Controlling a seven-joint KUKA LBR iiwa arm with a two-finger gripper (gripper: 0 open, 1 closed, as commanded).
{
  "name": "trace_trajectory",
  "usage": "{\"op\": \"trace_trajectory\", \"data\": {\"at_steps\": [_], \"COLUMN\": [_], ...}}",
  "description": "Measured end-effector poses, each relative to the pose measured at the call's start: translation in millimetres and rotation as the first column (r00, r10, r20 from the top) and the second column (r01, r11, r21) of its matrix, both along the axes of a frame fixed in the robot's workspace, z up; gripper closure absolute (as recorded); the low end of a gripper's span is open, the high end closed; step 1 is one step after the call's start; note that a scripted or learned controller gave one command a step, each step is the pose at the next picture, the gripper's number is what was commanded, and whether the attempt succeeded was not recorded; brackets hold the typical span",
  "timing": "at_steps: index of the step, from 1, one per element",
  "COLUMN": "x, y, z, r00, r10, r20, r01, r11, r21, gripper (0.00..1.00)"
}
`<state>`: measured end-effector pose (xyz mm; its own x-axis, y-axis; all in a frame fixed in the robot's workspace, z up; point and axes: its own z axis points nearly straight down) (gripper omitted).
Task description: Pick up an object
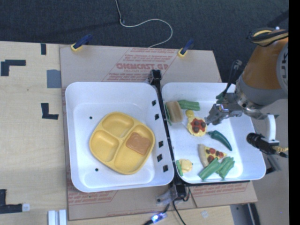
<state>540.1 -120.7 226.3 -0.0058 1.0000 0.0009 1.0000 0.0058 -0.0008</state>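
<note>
1. Candidate objects are all lying in the right bin (243, 170): a small round pizza-like toy (197, 126) with red topping near the middle, a dark green pepper (220, 138) just right of it, a pizza slice (209, 153) below, green bean pods (216, 168) at the lower edge, a bun-like piece (174, 111) and a green piece (188, 105) toward the top left, and a small yellow piece (185, 165) at the lower left.
2. The gripper (214, 116) is hovering just right of and above the round toy, near the pepper. Nothing is showing between its tips. Whether the jaws are spread or closed, I cannot tell; the tips are reading as a dark blur.
3. The arm (265, 71) is reaching in from the right, orange band above the wrist.
4. Progress, as judged: the approach looks underway; the grasp and the lift are not yet done. Every toy is resting on the bin floor.
5. The left bin (84, 172) is holding a yellow divided plate (117, 142) with a brown toast-like piece (138, 143) in one compartment.
</note>
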Motion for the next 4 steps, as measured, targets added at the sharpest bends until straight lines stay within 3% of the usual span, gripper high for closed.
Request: {"op": "trace_trajectory", "data": {"at_steps": [2,4], "x": [28.8,73.6], "y": [89.4,179.1], "z": [5.4,-11.9], "r00": [1.000,1.000], "r10": [0.001,0.000], "r20": [0.000,0.000], "r01": [-0.001,0.000], "r11": [1.000,1.000], "r21": [0.001,0.000], "gripper": [1.00,1.00]}}
